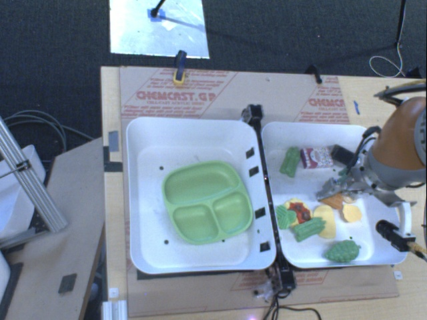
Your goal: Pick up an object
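Note:
The right bin [380,255] holds several toy foods. A green pickle [290,161] and a red-and-white can [315,157] lie at its back, with a small black piece [341,154] beside the can. My gripper [331,193] is low in the middle of this bin, directly over an orange piece [335,202]. Yellow slices [325,214] [351,213] lie just in front of it. Closer to the front are a red, yellow and green piece [295,212], a green vegetable [307,230] and a bumpy green piece [342,251]. The gripper body hides how the fingers meet the orange piece.
The left bin [143,199] holds a green divided plate [207,202]. A black-clipped divider [257,172] separates the two bins. The arm's orange band [403,135] hangs over the right bin's right edge.

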Available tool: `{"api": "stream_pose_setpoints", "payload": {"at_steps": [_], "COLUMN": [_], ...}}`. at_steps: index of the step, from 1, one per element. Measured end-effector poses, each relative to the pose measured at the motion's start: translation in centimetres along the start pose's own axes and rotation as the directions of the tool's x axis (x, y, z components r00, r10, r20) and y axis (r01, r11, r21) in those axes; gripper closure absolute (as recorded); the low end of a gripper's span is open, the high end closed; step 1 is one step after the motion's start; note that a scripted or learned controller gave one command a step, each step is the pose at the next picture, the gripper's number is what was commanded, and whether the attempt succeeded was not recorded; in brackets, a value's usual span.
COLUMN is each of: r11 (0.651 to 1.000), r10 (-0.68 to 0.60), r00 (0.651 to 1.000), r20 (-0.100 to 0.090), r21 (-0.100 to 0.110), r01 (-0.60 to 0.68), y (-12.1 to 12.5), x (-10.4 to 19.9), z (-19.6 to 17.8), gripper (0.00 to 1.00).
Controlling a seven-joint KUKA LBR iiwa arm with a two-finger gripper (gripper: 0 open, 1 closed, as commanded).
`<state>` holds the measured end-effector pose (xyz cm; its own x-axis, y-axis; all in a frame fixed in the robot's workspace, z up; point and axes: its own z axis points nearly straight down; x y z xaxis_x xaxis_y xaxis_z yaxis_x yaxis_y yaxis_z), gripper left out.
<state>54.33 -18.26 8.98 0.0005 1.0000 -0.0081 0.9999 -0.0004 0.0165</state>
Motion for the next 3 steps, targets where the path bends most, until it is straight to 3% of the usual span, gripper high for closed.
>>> {"api": "stream_pose_setpoints", "payload": {"at_steps": [1,2,3], "r11": [1.000,1.000,1.000], "r10": [0.000,0.000,-0.001], "r00": [1.000,1.000,1.000], "r20": [0.006,0.005,0.006], "r21": [-0.007,-0.005,-0.009], "r01": [0.000,0.000,0.001], "y": [0.3,0.3,0.4], "x": [-0.2,-0.2,-0.2], "z": [-1.3,-1.2,-2.3], "gripper": [1.00,0.00,1.00]}}
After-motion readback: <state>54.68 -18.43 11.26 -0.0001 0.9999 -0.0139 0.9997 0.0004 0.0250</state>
